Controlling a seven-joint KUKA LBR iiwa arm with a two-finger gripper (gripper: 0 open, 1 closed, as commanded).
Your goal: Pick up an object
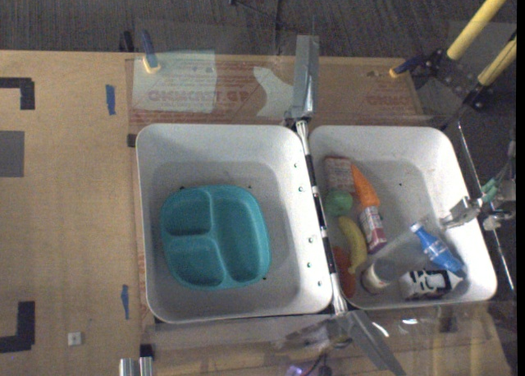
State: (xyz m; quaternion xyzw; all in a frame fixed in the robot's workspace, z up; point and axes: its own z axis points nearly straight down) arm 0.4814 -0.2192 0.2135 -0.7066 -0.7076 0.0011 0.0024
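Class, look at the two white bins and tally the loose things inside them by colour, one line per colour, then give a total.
Teal: 1, the divided plate
Orange: 1, the carrot
Green: 1, the round fruit
Yellow: 1, the banana
Blue: 1, the bottle
Black and white: 1, the carton
Total: 6 clearly told apart; others beside the banana are too blurred to sort.

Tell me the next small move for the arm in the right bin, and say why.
Probably a short lift straight up to get a clean look. The hand sits low in the right bin, crowded against the banana, with the blue-and-white item across the arm. Whether anything is caught cannot be told from here, so rising a little would likely show that without knocking the carrot.
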